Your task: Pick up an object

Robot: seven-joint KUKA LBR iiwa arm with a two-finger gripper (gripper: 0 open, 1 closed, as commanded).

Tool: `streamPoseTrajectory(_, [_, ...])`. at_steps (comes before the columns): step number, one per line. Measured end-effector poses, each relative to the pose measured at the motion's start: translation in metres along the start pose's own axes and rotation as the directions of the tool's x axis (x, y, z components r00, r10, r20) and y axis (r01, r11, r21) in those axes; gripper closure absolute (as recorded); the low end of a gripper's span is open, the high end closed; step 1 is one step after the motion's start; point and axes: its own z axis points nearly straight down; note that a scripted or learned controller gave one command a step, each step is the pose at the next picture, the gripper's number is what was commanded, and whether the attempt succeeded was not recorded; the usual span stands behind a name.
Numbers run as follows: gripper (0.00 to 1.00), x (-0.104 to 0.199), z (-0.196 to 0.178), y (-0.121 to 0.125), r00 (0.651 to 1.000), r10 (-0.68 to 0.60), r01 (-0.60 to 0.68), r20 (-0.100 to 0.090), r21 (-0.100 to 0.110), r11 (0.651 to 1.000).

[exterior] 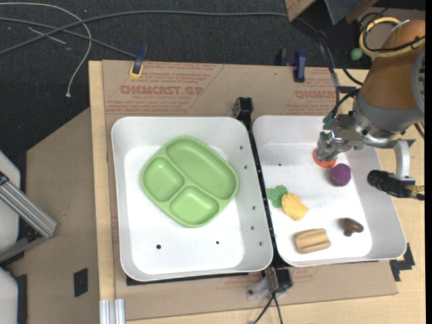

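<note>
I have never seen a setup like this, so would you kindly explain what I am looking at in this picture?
One camera looks down at a slant on a bench with two white bins. The grey and orange machine is a robot arm; its gripper hangs in the right bin, over a small orange object. I cannot tell whether it grips it. Nearby lie a purple ball, a toy corn cob, a tan bread roll and a small brown piece. The left bin holds a green divided plate.

This looks like a robotics lab: a cardboard-covered bench (202, 86) held by blue clamps (140, 59), loose cables (61, 32) across dark carpet left of the arm (395, 79), toy food in white bins (378, 248).
</note>
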Motion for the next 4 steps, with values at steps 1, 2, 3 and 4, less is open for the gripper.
streamPoseTrajectory(1, [1.00,0.000,-0.008,0.001,1.000,0.000,0.000,-0.001,0.005,1.000])
streamPoseTrajectory(2, [1.00,0.047,-0.016,0.004,1.000,-0.005,0.005,-0.003,0.005,1.000])
streamPoseTrajectory(3, [1.00,0.111,-0.016,0.010,1.000,-0.007,0.007,-0.004,0.005,1.000])
streamPoseTrajectory(4, [1.00,0.161,-0.009,0.026,1.000,-0.005,0.005,-0.004,0.006,1.000])
